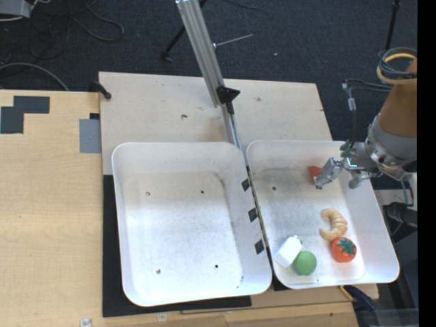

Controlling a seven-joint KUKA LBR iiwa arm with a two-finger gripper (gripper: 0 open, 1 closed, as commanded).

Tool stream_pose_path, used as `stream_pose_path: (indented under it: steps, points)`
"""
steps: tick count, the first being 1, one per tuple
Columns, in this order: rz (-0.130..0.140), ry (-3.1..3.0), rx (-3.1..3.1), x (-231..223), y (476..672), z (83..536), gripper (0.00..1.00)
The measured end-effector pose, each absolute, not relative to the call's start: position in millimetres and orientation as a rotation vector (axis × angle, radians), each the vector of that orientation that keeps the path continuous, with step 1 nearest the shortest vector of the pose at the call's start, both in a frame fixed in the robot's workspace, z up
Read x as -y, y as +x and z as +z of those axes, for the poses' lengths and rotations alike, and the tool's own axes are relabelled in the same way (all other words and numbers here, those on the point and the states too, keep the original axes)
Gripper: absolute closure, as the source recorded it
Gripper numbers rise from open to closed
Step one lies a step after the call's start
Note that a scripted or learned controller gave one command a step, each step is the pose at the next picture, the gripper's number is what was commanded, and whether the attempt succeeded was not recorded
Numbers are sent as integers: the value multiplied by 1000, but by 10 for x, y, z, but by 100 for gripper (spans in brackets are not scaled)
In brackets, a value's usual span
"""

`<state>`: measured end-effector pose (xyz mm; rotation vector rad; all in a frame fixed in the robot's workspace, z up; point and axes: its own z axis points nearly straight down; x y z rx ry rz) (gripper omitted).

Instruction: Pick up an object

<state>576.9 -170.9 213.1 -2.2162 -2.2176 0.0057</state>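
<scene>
Two bins sit side by side on the bench [163,107], and in the right bin [381,264] the croissant [334,223] lies behind the tomato [344,249], with the ball [305,262] just beside the block [288,251] (they touch).

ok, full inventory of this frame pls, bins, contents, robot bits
shallow white plastic bins: 2, white, side by side on the bench
small red-orange object: 1, right bin, beside the end effector
tan curled croissant-like toy: 1, right bin
red tomato-like toy with green top: 1, right bin, near corner
green ball: 1, right bin, near edge
white block: 1, touching the green ball
end effector: 1, grey, over the right bin
</scene>
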Motion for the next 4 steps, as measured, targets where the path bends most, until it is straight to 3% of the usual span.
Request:
stream_pose_path:
  steps: [1, 2, 3, 4]
  points:
    - [2, -2219, 2220, 1711, 5778, 2153, 0]
    - [6, -2214, 2220, 1682, 5870, 1636, 0]
    - [7, -2216, 2215, 1654, 5761, 1046, 0]
    - [1, -2222, 2219, 1649, 5765, 919, 0]
